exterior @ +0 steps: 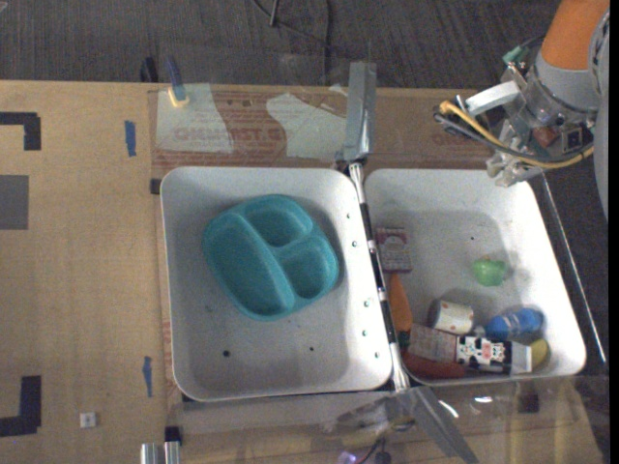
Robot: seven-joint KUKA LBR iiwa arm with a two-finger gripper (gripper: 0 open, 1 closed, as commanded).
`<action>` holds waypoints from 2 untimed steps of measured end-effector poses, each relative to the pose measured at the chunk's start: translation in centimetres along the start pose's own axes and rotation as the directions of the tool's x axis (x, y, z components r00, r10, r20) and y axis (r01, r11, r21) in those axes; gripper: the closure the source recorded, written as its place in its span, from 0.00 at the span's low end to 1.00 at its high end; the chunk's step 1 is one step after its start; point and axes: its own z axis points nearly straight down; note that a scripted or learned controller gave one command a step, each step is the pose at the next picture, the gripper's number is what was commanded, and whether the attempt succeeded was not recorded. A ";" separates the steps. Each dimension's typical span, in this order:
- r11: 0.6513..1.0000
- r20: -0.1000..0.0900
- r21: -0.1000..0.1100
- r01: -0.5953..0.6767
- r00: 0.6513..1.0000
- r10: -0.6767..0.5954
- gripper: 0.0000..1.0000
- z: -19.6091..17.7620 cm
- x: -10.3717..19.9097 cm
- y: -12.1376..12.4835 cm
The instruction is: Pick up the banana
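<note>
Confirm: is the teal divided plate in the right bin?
No, the teal divided plate lies in the left bin.

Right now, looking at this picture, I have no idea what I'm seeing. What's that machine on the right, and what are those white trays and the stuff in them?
One camera above the bench looks down at a slant. The machine is a robot arm, grey with an orange band, reaching in from the right. Its gripper hangs above the far corner of the right bin, apart from the things in it, and nothing is seen in it. The left bin holds a teal divided plate. The right bin holds small items: a green object, a blue ball, a small can and a black-and-white box. A yellow object peeks out beside that box; it may be the banana, but I cannot tell.
</note>
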 end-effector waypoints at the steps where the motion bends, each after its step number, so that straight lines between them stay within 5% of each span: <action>1: 0.994 -0.002 -0.001 -0.107 0.994 0.107 1.00 -12.2 -1.6 4.2; 2: 0.999 0.001 0.002 -0.051 0.999 0.051 1.00 -2.0 -2.9 -1.8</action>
